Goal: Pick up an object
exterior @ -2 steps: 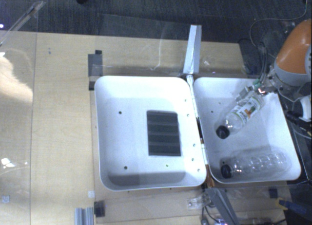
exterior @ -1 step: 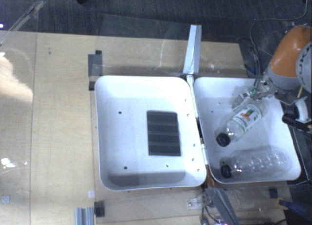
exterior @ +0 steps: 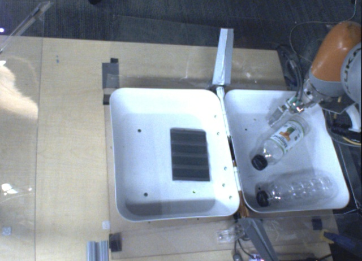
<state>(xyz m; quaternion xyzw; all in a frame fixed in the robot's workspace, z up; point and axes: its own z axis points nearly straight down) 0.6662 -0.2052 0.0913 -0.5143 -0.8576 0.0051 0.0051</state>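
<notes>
Clear bottle [exterior: 294,189] below labelled bottle [exterior: 281,142], hand [exterior: 287,109] beside.

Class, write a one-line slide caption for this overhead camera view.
Grey arm's gripper hovers by a labelled clear plastic bottle in the right white bin; the left white bin holds a dark ribbed block.

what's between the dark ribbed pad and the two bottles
In the camera view, the bins' adjoining white walls separate the dark ribbed pad from both bottles.
</notes>
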